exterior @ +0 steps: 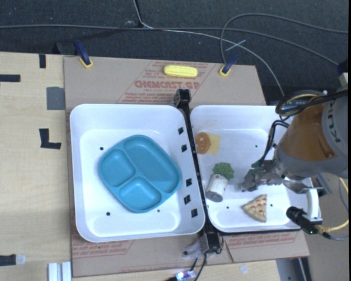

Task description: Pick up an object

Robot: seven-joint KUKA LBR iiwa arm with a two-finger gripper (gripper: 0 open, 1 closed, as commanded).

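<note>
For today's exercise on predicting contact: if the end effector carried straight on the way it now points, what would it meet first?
The end effector points leftward and down over the right bin. Going on, it would probably meet the bin floor just short of the broccoli and small white cup; depth is unclear from this view.

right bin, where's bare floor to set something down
Bare floor lies along the right bin's far wall, beyond the cookie, and in its middle between broccoli and gripper. The near left is crowded: cup, broccoli, pizza slice.
</note>
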